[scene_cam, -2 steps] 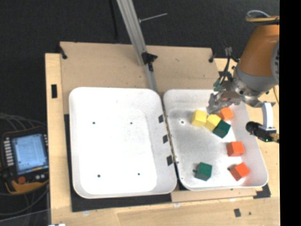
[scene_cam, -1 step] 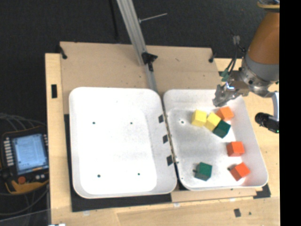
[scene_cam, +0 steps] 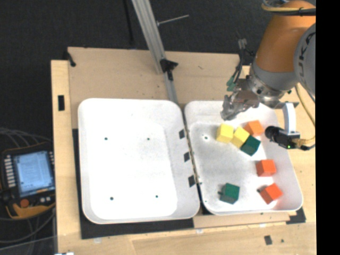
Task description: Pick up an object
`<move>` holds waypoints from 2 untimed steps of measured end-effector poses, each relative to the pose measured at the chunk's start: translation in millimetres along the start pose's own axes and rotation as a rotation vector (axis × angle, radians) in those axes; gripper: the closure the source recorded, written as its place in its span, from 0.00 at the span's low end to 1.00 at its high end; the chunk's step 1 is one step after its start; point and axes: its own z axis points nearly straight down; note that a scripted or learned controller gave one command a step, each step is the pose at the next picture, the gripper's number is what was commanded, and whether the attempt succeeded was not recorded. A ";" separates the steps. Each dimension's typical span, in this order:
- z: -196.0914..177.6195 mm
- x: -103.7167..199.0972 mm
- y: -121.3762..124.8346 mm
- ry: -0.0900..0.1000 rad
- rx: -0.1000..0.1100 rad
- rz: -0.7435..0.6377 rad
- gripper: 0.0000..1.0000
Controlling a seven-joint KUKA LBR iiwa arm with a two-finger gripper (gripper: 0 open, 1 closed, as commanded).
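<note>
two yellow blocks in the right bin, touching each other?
Touching. The camera view shows one yellow block and the other yellow block pressed side by side, with no white bin floor between them.

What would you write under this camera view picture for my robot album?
Robot gripper hovers above yellow blocks among coloured blocks in the right bin.

Two bins sit side by side on the tabletop (scene_cam: 127,73) — the left bin (scene_cam: 95,116) and the right bin (scene_cam: 212,206). The right bin holds seven blocks: a cluster of four (scene_cam: 240,136) toward its far end, three (scene_cam: 265,167) nearer. The tool (scene_cam: 234,108) hangs over the far rim, just behind the cluster.
</note>
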 end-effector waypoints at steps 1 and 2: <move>15.2 57.1 3.5 0.001 0.001 -0.001 1.00; 19.6 113.1 -9.4 0.001 0.000 -0.002 1.00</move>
